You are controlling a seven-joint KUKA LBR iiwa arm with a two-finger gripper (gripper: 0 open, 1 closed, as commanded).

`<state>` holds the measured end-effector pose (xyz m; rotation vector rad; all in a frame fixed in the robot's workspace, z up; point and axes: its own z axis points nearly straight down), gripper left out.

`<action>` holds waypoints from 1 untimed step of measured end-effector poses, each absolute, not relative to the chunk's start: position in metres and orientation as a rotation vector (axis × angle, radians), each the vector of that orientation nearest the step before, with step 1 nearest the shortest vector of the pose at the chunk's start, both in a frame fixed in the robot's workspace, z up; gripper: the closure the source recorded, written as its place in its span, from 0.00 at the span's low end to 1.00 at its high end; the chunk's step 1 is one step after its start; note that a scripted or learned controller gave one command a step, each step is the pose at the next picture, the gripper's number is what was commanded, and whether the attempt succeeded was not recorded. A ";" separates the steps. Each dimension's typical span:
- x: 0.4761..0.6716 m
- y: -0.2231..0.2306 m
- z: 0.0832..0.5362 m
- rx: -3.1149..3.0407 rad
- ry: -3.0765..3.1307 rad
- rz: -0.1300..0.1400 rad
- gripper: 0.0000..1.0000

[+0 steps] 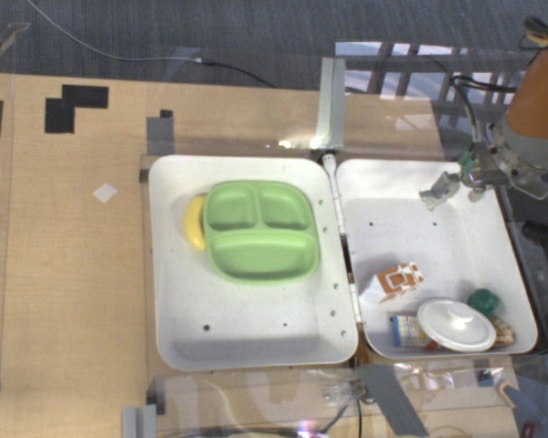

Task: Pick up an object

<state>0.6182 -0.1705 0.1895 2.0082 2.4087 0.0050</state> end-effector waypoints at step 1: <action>0.618 -0.170 0.190 2.008 2.409 0.005 0.00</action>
